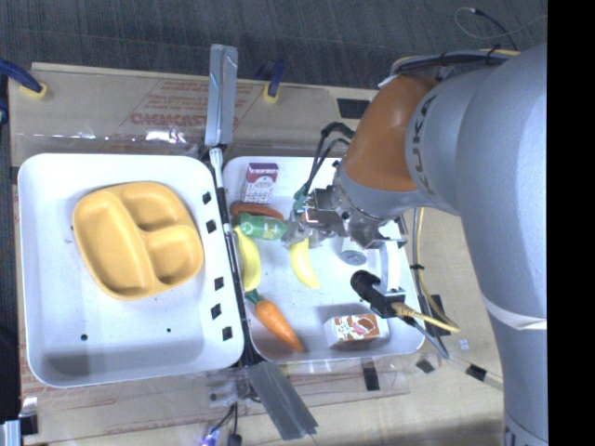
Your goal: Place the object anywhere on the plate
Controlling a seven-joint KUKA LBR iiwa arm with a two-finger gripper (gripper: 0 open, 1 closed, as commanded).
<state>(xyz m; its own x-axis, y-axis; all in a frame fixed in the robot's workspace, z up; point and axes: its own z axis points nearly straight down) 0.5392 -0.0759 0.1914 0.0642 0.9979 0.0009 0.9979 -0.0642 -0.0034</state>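
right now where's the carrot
In the camera view the carrot lies in the right bin, near its front-left corner, just below a banana and left of a small carton.

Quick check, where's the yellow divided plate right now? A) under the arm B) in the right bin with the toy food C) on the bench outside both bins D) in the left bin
D: the yellow plate sits in the left bin, while the carrot and the banana lie in the right bin.
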